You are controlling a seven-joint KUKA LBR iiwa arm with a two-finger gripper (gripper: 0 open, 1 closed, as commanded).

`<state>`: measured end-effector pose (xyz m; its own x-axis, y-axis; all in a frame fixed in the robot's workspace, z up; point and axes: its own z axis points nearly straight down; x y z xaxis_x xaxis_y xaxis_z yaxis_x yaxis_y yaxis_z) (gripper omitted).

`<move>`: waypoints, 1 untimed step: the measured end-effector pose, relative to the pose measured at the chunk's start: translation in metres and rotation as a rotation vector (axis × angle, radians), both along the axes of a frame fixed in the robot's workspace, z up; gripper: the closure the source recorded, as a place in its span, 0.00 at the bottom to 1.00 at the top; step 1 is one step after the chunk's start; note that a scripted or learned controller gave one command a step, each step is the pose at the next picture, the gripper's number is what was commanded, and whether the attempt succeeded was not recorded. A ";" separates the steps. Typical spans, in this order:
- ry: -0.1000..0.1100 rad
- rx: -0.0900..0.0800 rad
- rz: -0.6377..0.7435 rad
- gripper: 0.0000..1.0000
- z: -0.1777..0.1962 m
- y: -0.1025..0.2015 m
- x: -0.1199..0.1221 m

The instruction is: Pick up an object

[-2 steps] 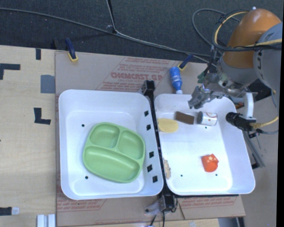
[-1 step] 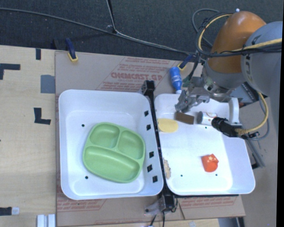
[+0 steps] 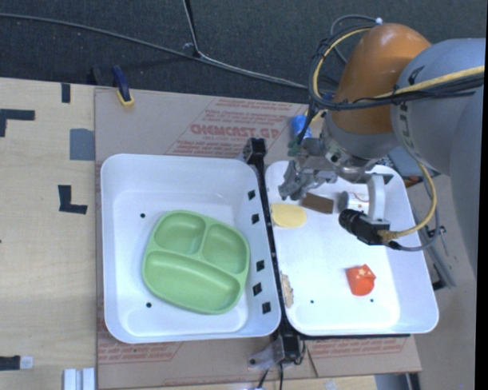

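A pale yellow, rounded object [image 3: 289, 216] is lying on the floor of the right bin [image 3: 415, 316], close to the divider between the two bins. Touching or just beside it on its upper right, a small brown block [image 3: 317, 204] is sitting under the arm's wrist. Well apart from these, toward the bin's near right part, an orange-red object [image 3: 360, 279] is resting alone on the white floor. A thin tan piece [image 3: 287, 289] is lying along the right bin's left edge, near the front.

The hand [image 3: 296, 184] is hanging directly above the yellow object and the brown block, near the bin's upper left corner. Whether it is spread or closed cannot be told from this angle, and nothing is visibly caught in it. The grey arm [image 3: 439, 93] with its orange band [image 3: 376, 63] is reaching in over the right bin's far edge.

In the left bin [image 3: 115, 226], a green divided plate [image 3: 197, 260] is lying flat. Both bins are sitting on a cardboard sheet [image 3: 222, 129] on the table [image 3: 34, 247].
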<state>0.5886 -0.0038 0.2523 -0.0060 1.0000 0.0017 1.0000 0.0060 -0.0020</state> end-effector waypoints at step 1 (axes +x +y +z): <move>0.002 -0.001 -0.001 1.00 -0.019 0.050 -0.019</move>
